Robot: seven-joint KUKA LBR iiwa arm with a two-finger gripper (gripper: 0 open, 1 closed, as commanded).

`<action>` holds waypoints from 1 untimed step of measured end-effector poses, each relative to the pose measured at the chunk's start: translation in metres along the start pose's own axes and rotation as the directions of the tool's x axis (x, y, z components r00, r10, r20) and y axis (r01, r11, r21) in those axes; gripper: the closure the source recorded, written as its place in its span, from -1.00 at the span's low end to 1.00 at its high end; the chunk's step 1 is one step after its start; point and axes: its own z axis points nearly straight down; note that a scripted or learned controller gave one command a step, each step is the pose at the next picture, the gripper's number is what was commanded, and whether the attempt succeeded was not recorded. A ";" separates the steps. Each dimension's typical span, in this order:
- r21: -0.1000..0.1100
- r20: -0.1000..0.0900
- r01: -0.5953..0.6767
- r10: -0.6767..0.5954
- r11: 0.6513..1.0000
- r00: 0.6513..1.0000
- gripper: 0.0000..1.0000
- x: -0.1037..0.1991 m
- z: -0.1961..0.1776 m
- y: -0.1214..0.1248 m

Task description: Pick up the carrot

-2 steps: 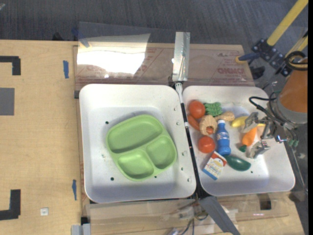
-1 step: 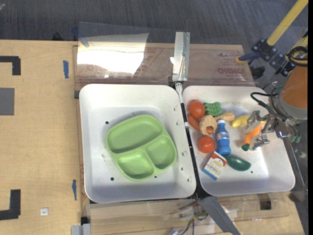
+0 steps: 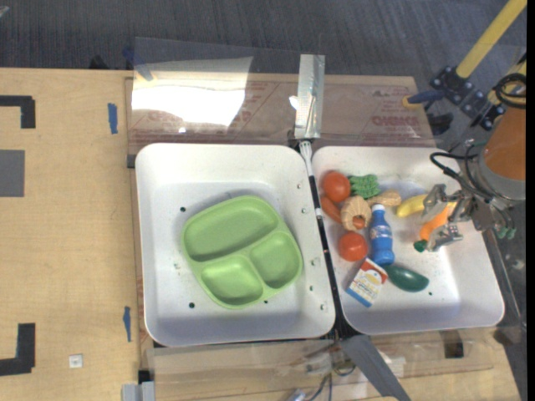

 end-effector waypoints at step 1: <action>-0.009 -0.018 0.322 -0.322 0.947 0.946 1.00 -0.007 0.024 -0.005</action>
